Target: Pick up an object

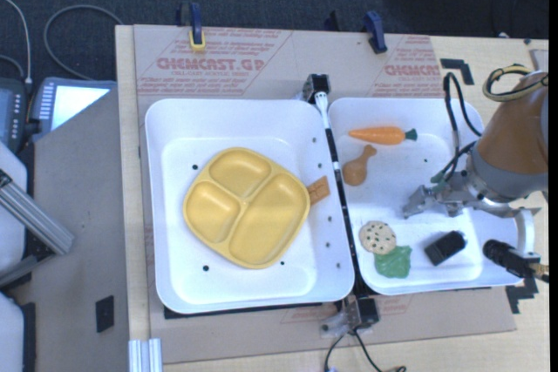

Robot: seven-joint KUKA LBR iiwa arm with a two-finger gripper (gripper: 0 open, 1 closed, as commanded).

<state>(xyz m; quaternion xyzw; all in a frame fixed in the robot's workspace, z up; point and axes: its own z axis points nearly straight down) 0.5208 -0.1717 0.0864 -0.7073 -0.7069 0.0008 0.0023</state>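
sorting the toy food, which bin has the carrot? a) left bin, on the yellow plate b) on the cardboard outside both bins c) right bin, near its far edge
c: the carrot lies in the right bin by its far edge, above the drumstick; the yellow plate is in the left bin.

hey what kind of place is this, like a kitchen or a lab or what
Most likely a robotics lab test bench, not a kitchen: a robot arm reaches over two white bins, the food is toys like a carrot, and cables trail on the floor.
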